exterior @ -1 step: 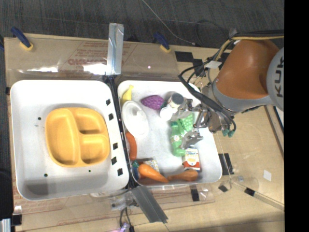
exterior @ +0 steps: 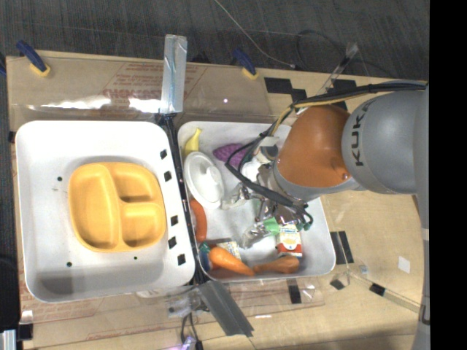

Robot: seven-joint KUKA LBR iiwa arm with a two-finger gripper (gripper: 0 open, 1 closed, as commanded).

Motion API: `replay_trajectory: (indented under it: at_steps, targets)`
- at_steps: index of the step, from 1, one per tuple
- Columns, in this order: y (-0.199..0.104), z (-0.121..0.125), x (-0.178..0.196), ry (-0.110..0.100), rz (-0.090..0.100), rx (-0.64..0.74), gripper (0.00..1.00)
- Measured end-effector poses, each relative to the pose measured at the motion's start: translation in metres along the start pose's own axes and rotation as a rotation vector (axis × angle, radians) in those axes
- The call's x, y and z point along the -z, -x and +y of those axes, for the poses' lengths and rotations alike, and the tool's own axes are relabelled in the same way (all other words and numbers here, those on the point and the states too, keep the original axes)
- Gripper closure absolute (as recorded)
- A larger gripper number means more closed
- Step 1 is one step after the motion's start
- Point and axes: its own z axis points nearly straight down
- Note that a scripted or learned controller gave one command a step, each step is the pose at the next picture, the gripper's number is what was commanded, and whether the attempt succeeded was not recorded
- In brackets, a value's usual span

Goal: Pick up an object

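Note:
The right bin (exterior: 321,232) holds a jumble of objects. A white bowl (exterior: 203,178) lies at its left, with a yellow banana (exterior: 193,140) and a purple item (exterior: 232,152) behind it. Orange carrots (exterior: 232,262) lie along the front wall, and another orange piece (exterior: 198,219) sits against the left wall. A small bottle with a red and green label (exterior: 290,238) stands near the front right. My gripper (exterior: 261,224) is down inside this bin, just left of the bottle and above the carrots. The orange-banded wrist (exterior: 314,155) hides the back right of the bin.
The left bin (exterior: 36,195) holds a yellow divided tray (exterior: 117,204) in its middle. A metal strip (exterior: 174,71) stands behind the wall between the bins. Cables (exterior: 244,173) loop from the wrist over the right bin's middle.

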Motion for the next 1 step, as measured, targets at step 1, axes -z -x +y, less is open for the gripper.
replay_trajectory:
  at_steps: [1]
  targets:
    - [0.0023,0.0017,0.0105,0.0,-0.003,0.008,1.0]
